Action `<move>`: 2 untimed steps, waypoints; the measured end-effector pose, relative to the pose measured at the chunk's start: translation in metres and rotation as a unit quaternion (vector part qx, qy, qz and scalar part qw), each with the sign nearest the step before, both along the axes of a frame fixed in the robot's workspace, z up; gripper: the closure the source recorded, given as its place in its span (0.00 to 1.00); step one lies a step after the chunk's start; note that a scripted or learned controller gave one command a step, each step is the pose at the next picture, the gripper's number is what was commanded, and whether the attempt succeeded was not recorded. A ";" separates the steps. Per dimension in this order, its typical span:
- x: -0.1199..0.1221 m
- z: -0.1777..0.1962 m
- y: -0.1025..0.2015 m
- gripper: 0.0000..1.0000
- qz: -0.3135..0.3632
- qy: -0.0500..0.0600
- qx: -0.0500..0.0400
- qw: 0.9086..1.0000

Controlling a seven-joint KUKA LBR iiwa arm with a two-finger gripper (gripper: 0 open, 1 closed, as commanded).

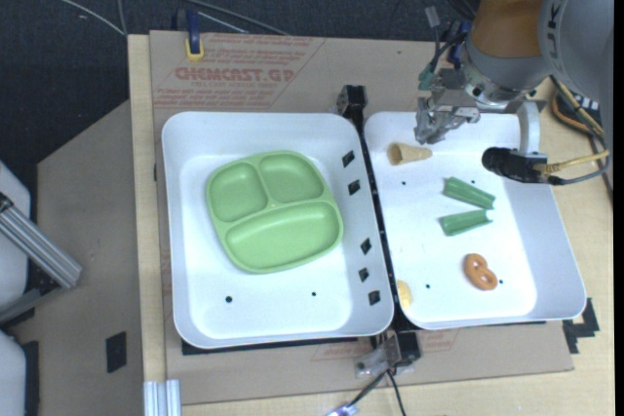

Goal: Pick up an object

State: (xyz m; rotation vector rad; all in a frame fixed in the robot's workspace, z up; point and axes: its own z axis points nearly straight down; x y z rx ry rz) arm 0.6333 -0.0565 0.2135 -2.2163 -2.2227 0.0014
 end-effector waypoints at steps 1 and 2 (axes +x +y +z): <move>-0.002 0.013 0.055 1.00 0.002 -0.002 0.001 1.000; -0.004 0.021 0.107 1.00 0.001 -0.002 0.000 1.000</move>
